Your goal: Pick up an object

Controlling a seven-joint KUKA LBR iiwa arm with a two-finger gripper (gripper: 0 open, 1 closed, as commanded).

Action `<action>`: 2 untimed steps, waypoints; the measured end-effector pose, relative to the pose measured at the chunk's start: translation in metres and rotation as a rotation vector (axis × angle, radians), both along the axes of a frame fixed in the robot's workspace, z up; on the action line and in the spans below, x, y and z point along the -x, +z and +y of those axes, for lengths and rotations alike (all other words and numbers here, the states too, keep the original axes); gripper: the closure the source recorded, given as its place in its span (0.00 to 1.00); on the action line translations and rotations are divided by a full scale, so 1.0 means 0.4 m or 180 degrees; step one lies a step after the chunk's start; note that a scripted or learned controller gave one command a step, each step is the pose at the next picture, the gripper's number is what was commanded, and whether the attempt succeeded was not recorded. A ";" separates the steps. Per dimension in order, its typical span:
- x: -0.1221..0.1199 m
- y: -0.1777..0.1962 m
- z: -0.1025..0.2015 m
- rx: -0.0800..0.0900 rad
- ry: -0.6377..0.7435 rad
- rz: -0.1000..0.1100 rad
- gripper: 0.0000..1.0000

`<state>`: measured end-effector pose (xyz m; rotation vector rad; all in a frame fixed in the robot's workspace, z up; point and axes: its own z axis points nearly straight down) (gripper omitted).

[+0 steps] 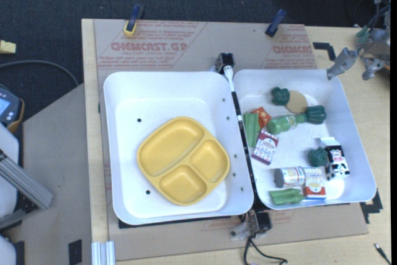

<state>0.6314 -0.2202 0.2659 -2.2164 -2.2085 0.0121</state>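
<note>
Objects for picking lie heaped in the right bin [347, 110], all below and to the left of the claw [355, 61], which hangs at the bin's upper right corner, above the rim and well apart from every item; its two fingers [338, 65] are spread apart with nothing between them; nearest to it, down and to the left, sit a dark green pepper-shaped toy [316, 113] and a tan disc [297, 101], with another dark green piece [280, 95] just beyond; farther down-left lie a green bottle [286, 123], a long green pod [250, 129] and a red-and-white packet [265, 149]; almost straight below the claw stands a small black-and-white carton [336, 161]; a labelled can [300, 177] lies on its side near the bin's lower edge; far to the claw's left, in the left bin [124, 96], rests a yellow divided tray [183, 159]; both bins sit on the counter [99, 133].
</note>
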 end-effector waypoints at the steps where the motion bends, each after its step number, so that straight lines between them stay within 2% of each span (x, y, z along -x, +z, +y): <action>1: -0.006 0.022 0.002 0.0011 0.0012 -0.0044 0.00; 2: 0.004 -0.132 -0.004 0.0007 0.0010 -0.0029 0.00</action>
